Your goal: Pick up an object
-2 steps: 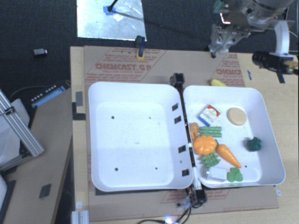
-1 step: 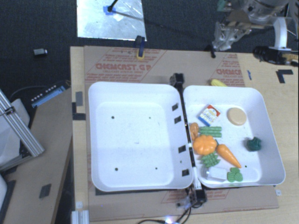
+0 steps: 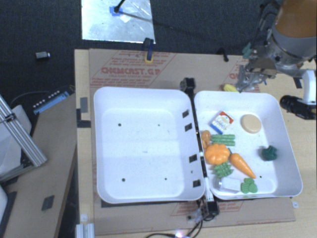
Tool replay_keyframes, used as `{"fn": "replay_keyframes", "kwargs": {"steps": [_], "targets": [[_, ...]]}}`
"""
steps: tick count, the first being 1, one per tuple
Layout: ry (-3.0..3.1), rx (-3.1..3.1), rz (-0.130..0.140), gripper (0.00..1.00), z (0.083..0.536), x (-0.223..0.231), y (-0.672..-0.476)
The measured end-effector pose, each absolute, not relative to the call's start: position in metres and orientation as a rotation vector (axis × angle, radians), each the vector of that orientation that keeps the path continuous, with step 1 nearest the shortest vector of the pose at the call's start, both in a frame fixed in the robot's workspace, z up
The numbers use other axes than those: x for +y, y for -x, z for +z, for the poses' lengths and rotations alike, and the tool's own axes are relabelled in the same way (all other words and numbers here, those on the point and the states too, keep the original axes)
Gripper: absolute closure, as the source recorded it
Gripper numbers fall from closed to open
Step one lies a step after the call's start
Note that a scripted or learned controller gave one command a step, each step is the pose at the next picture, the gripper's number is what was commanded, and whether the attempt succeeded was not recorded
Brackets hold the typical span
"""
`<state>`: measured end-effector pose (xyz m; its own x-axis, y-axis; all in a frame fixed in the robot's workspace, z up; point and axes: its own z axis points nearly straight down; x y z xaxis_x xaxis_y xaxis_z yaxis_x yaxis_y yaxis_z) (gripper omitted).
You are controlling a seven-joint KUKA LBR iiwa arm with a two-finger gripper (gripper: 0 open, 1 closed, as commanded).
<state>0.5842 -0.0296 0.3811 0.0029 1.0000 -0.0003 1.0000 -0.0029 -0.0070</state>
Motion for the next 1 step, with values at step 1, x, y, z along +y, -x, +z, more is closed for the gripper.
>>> {"fn": "replay_keyframes", "kwargs": {"steps": [1], "targets": [[2.22,-2.232,-0.009,1.0,0.4231,-0.0095,-0.6281]]}}
